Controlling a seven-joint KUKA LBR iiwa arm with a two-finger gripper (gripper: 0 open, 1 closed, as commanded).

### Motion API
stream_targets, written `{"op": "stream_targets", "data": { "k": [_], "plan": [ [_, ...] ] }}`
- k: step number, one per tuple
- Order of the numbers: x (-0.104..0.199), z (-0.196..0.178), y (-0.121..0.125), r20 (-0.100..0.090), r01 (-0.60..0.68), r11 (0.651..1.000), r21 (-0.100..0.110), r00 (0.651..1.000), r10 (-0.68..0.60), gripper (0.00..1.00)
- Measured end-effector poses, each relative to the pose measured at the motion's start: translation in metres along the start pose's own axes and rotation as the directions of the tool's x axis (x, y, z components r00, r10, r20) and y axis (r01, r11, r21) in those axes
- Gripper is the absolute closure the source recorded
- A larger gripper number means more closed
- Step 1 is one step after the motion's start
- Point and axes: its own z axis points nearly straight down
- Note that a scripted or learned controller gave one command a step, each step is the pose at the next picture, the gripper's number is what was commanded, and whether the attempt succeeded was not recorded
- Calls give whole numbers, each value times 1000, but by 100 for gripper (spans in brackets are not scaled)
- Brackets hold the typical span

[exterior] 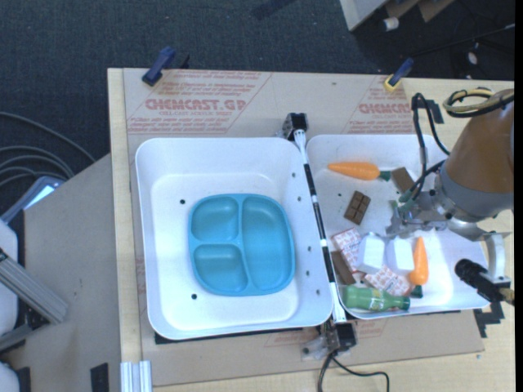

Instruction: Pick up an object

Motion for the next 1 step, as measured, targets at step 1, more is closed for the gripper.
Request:
{"op": "stream_targets", "data": {
  "k": [1],
  "plan": [
    [-1,0,0,0,-1,1000,0,1000,1,0]
  ]
}}
